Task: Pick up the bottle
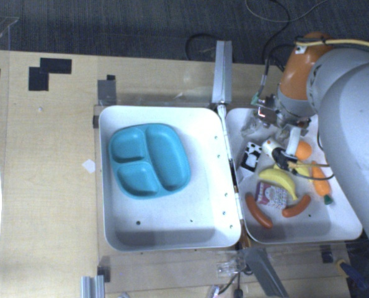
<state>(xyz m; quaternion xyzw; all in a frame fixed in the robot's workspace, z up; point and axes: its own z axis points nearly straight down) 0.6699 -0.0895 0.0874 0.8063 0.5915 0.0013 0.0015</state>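
Observation:
My gripper point(278, 124) hangs low over the far part of the right bin point(342, 228), under the orange wrist band. Just left of it, by the bin's far-left corner, lies a greyish, see-through shape point(252, 129) that may be the bottle; it is too unclear to be sure. I cannot tell whether the gripper touches it. A small black-and-white object point(251, 156) lies right in front of that shape.
The right bin also holds a banana point(278, 180), two sausages point(258, 210) point(296, 205), a dark red packet point(272, 195), a carrot point(321, 185) and an orange point(303, 151). A blue divided plate point(150, 160) lies in the left bin point(172, 228).

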